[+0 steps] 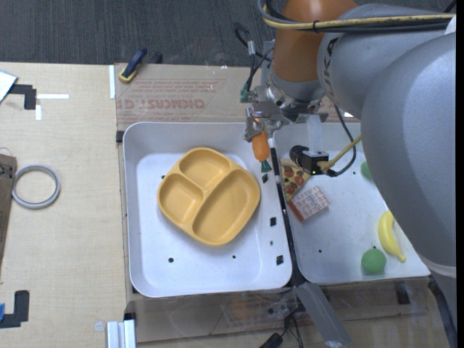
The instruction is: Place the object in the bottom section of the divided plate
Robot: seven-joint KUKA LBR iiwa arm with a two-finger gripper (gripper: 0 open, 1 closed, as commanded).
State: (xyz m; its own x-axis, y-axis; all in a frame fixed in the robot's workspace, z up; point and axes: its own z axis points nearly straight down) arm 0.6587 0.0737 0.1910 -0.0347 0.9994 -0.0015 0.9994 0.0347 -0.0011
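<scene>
Even, fairly bright overhead light fell on the scene, casting only soft shadows beneath the yellow plate (210,195). The white bins (145,267) looked slightly washed out, and the near arm (406,107) appeared soft-focused.

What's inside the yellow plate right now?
Nothing shows inside the yellow plate; all three sections look bare. The end effector hangs beside its upper right rim with an orange object at its tip. The white bin floor beneath the plate is hidden.
</scene>
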